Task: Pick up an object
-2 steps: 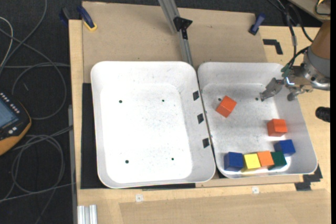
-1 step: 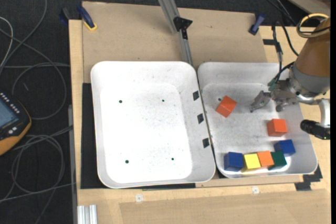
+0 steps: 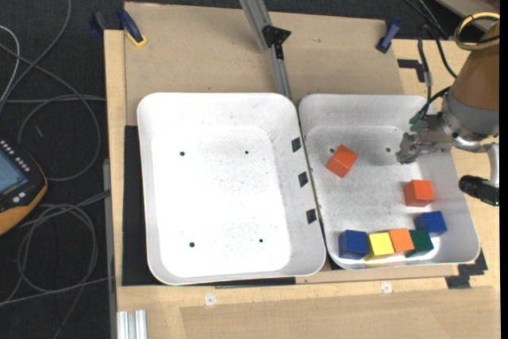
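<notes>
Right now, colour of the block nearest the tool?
Orange block, just below the tool; camera view.

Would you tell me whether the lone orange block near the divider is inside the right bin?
Inside: the orange block rests on the right bin's floor, within its rim.

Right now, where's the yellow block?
The yellow block sits in the right bin, in the row along its near edge, between the blue block on its left and an orange block on its right.
</notes>
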You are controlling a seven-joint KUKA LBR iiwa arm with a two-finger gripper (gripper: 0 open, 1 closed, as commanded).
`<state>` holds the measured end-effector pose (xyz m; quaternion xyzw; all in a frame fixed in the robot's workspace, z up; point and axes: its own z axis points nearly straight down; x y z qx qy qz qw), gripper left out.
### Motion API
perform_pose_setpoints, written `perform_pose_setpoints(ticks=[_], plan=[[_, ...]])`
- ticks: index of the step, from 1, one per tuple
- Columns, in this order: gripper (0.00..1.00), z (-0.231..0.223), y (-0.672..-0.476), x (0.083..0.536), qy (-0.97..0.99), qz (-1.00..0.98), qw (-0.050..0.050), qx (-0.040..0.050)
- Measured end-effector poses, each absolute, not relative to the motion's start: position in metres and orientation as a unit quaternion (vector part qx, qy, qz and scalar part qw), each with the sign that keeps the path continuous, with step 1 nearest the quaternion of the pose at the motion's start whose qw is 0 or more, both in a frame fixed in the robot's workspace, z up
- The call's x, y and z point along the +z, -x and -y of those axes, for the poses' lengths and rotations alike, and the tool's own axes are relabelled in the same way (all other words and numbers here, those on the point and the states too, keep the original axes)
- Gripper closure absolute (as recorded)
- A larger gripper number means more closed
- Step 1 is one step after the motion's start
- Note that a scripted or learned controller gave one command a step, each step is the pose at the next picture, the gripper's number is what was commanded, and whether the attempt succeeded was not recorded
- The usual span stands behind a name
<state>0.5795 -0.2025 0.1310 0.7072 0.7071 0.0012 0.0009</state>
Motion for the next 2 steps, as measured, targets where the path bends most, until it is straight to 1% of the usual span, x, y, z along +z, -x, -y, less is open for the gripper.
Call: perform_pose_setpoints(ticks=[1,2], plan=[[1.00,0.204,-0.581,0.175,-0.707,-0.707,0.003,0.0015],[1.00,0.204,-0.582,0.207,-0.707,-0.708,0.003,0.0014]])
